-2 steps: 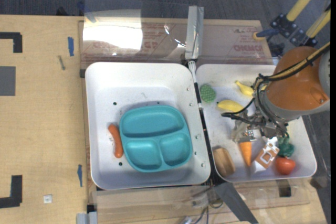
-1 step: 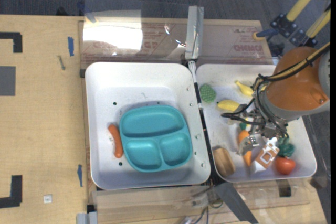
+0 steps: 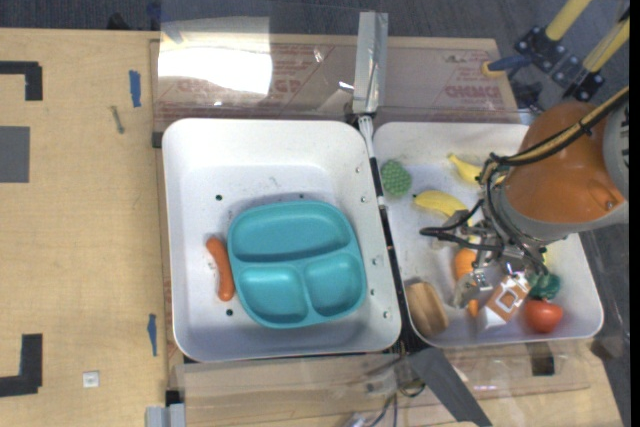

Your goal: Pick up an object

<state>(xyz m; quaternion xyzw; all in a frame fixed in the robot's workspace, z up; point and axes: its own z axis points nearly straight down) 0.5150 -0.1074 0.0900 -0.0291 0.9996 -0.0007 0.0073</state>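
Two white bins, side by side. Left bin (image 3: 190, 165): one teal divided plate (image 3: 296, 261), three compartments, with one orange sausage-shaped piece (image 3: 220, 267) lying just beside its left edge. Right bin (image 3: 590, 315): two yellow banana-like pieces (image 3: 441, 203), one at the back, one nearer the middle; one green bumpy ball (image 3: 396, 177) against the left wall; one brown bread-like piece (image 3: 427, 307) at the front left corner; one red tomato (image 3: 544, 315) with green top, front right; one orange item (image 3: 464, 264), perhaps a carrot, partly hidden. Gripper (image 3: 484, 282) low over the orange item, amid cables; whether it is spread or closed, cannot tell.
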